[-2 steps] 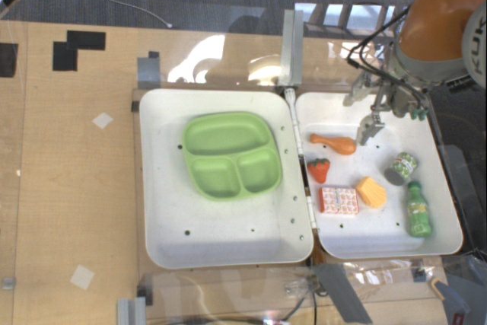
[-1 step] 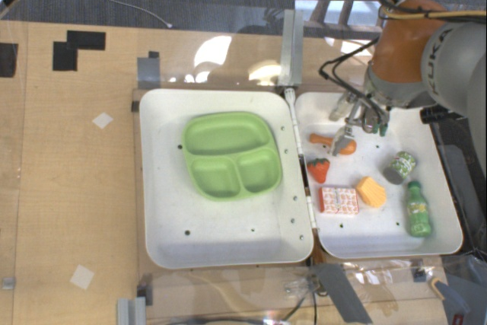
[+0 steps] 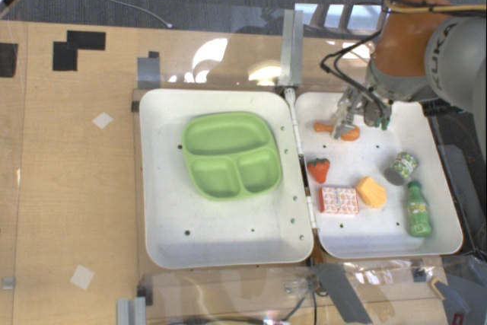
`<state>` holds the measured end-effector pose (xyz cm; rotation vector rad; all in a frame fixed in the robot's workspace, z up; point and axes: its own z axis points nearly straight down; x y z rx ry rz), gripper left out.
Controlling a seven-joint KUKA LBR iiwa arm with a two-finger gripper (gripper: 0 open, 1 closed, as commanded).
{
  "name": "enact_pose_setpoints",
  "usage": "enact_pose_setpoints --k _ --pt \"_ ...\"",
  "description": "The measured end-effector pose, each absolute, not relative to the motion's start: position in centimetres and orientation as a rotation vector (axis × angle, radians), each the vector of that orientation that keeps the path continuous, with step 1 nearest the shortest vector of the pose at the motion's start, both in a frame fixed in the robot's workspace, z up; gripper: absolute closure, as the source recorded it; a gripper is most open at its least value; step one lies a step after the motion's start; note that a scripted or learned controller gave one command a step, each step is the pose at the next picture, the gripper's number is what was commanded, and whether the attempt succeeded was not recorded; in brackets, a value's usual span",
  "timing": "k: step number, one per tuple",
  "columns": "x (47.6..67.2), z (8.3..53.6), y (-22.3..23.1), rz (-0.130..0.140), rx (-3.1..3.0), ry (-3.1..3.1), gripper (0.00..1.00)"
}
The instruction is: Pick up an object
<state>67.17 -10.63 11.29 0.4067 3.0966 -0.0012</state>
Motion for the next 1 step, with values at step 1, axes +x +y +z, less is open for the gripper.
enact_pose_setpoints --k 1 --pt "65.91 19.36 -4.24 0.007 0.389 3.097 1.00"
